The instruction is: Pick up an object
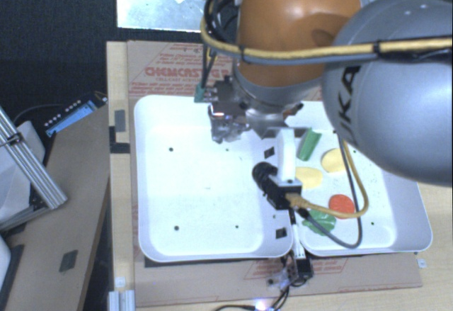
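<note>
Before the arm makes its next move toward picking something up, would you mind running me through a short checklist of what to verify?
1. Objects available: ok. A green block, a yellow piece, a second yellow piece, a red piece and a green piece lie in the right bin.
2. Pincer over a target: not ok. It hangs over the left bin, away from the objects.
3. Object between the fingers: cannot tell; the wrist hides them.
4. Cable clear of targets: not ok. It loops past the red and green pieces.
5. Targets unobstructed in view: not ok. The arm covers part of the right bin.
</note>
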Controlling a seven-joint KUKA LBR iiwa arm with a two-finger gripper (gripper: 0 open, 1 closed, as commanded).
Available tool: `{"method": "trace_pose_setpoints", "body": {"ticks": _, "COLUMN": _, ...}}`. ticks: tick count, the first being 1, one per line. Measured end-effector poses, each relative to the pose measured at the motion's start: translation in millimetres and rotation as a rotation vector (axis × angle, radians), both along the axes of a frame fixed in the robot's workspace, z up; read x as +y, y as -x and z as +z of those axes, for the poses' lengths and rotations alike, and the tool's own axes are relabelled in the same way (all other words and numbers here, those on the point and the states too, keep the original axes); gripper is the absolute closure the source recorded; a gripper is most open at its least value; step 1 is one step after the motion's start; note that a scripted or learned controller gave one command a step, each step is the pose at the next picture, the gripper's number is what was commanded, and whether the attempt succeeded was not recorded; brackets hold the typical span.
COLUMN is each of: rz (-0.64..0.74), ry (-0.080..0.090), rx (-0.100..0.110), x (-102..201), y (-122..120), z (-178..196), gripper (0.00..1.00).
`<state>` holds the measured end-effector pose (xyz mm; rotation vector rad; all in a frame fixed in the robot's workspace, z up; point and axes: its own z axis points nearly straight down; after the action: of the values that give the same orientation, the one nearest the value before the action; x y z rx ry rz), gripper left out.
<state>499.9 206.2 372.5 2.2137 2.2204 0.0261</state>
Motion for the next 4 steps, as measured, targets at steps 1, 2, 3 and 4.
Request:
{"method": "trace_pose_setpoints", "body": {"ticks": 1, "rz": 0.001, "ry": -0.001, "rx": -0.003, "x": -18.9, "y": 13.3, "z": 168.8, "gripper": 1.00}}
{"method": "trace_pose_setpoints", "body": {"ticks": 2, "rz": -0.005, "ry": 0.008, "rx": 0.012, "x": -30.0, "y": -44.9, "z": 162.1, "gripper": 1.00}}
{"method": "trace_pose_setpoints", "body": {"ticks": 3, "rz": 0.007, "ry": 0.006, "rx": 0.016, "x": 17.4, "y": -2.0, "z": 162.5, "gripper": 1.00}}
{"method": "trace_pose_setpoints", "body": {"ticks": 4, "rz": -0.003, "ry": 0.008, "rx": 0.013, "x": 28.1, "y": -85.2, "z": 161.1, "gripper": 1.00}}
